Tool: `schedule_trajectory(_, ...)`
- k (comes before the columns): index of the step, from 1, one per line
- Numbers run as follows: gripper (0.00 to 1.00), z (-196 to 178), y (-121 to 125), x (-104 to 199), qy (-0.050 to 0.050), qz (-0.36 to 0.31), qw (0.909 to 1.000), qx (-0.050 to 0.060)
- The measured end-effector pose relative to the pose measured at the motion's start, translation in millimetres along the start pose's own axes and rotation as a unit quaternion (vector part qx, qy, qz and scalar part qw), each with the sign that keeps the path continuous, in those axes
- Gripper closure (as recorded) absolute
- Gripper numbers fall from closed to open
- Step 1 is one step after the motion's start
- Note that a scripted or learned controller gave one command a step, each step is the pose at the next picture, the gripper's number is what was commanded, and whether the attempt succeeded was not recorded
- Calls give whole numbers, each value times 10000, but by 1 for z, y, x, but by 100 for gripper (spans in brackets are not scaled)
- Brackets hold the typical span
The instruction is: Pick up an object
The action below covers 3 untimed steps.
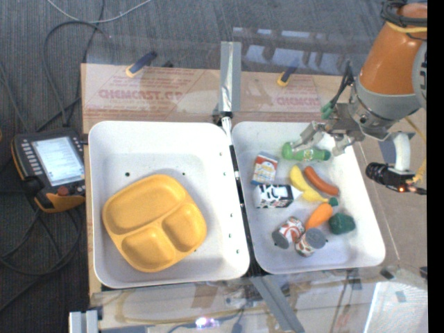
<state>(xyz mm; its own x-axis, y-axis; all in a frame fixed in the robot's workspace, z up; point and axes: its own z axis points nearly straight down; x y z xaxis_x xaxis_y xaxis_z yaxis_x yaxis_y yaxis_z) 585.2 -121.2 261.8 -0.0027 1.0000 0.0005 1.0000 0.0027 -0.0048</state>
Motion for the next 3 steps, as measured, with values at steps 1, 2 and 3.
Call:
schedule_trajectory(1,0,66,17,-70,-12,134,9999,3)
schedule_trajectory(2,0,169,23,-76,5,-814,9967,-16)
schedule_trajectory(3,0,173,35,-91,-34,-1993,9799,-55)
